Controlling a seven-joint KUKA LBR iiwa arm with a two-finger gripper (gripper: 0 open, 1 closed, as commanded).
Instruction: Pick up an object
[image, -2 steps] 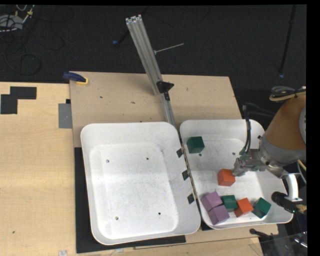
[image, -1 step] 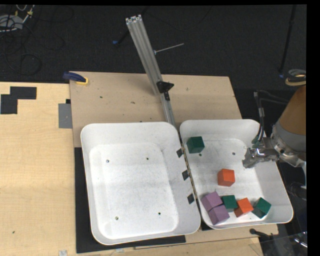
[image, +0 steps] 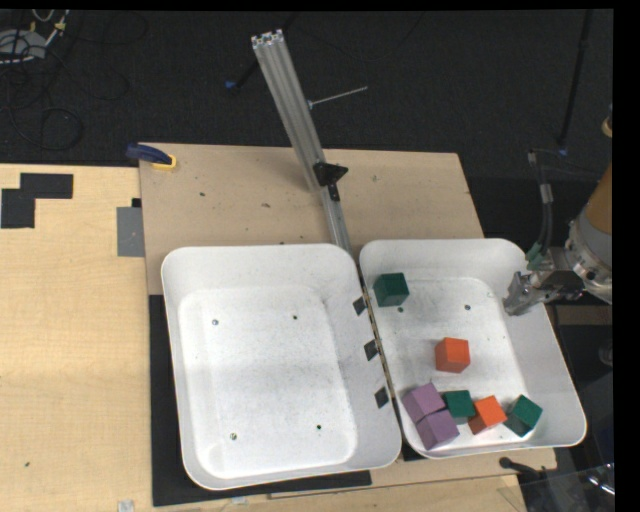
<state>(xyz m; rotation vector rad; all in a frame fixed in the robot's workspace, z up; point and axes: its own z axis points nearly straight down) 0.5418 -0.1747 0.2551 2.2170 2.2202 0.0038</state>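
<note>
Purple blocks (image: 430, 413) crowded the right bin's (image: 545, 345) near corner | my gripper (image: 522, 292) hovered at its right rim (finger state: couldn't tell) | lone orange cube (image: 452, 353) looked easiest, approach vertically.

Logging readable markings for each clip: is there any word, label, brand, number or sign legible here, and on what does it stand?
None can be read.
The green, orange and purple foam blocks in the right white bin show plain faces.
The left white bin, the wooden bench and the slanted aluminium rail carry no legible marking.
</note>
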